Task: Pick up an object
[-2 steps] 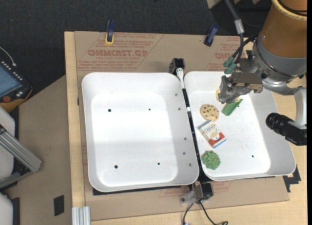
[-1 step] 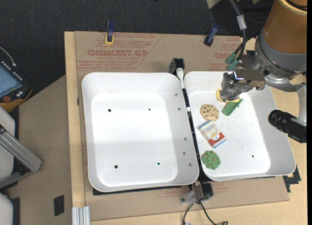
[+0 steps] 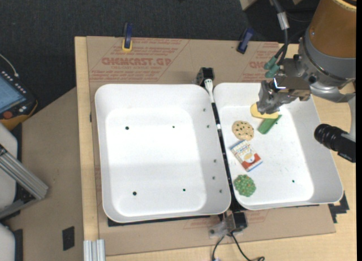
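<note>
The right bin [image 3: 317, 189] holds several small items. A round cookie with dark chips [image 3: 242, 129] lies near the bin's middle left. Below it lies a small white, red and blue packet [image 3: 246, 156], and a green broccoli-like clump [image 3: 245, 185] sits near the front. A yellow piece [image 3: 261, 111] and a green piece [image 3: 268, 124] lie at the back, directly under my gripper [image 3: 268, 106]. The gripper hangs low over these two pieces, and its body hides its fingertips and part of the yellow piece.
The left bin [image 3: 113, 101] stands beside the right one, with a black clip [image 3: 205, 76] at their shared back edge. A black cylinder [image 3: 334, 137] juts in over the right bin's right rim. Cables run from the wrist upward.
</note>
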You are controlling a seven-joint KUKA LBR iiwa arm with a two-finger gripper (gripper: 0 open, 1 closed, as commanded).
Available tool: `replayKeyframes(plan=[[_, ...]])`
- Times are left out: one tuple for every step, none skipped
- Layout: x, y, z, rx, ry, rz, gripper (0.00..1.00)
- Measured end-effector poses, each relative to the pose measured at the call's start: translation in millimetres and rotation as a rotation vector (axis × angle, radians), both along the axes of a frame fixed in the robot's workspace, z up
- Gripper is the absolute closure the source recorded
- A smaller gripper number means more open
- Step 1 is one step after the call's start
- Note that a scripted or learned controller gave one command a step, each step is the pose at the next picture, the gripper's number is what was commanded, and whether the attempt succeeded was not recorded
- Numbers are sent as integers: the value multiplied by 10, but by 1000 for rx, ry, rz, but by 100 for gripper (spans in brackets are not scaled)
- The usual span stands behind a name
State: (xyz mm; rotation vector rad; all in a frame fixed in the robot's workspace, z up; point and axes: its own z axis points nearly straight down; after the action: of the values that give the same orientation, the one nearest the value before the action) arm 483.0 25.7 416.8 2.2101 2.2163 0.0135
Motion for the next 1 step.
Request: replayKeyframes(plan=[[7, 1, 102, -1, -2, 0, 100]])
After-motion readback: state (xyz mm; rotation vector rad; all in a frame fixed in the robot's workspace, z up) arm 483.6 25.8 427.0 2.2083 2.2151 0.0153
